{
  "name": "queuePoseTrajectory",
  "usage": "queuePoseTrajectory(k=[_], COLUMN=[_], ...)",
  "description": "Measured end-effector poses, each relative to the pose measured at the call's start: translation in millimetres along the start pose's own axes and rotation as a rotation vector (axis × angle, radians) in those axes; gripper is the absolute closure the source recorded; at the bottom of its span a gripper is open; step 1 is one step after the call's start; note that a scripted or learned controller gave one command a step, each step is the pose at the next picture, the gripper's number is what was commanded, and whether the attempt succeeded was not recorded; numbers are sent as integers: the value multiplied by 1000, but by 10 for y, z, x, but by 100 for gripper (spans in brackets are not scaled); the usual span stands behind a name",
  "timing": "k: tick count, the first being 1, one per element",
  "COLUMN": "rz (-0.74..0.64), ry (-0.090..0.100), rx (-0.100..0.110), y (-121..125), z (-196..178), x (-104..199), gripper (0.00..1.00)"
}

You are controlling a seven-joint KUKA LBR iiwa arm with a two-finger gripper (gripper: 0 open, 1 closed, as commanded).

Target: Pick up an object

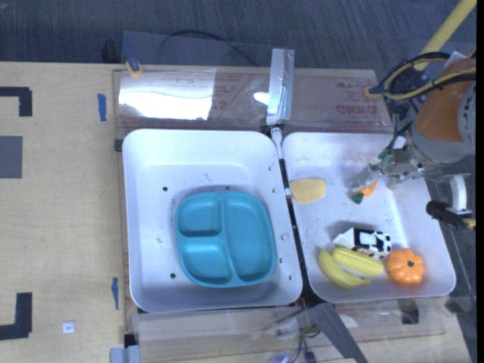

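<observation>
The arm [446, 119] runs off the right edge, so most of its body is cut out of view. The gripper [370, 181] is small and kinda blurry over the right bin [423, 225], and there's a little orange-and-green thing [363, 193] right at its tip, but I can't tell whether it's actually pinched or what it even is. The black-and-white toy [369, 240] is partly hidden behind the bananas [349, 266], so its shape is hard to make out.
</observation>
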State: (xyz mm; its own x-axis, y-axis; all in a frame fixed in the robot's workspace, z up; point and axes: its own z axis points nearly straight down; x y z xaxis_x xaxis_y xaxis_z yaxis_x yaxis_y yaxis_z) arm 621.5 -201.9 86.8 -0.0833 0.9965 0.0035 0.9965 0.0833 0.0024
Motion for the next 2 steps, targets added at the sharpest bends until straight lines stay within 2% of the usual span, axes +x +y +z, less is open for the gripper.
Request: queuePoseTrajectory(k=[1, 2], rz=[-1, -4], ry=[-5, -6], rx=[-3, -11], y=[9, -42], z=[-113, -1090], x=[-10, 530], gripper=[100, 100])
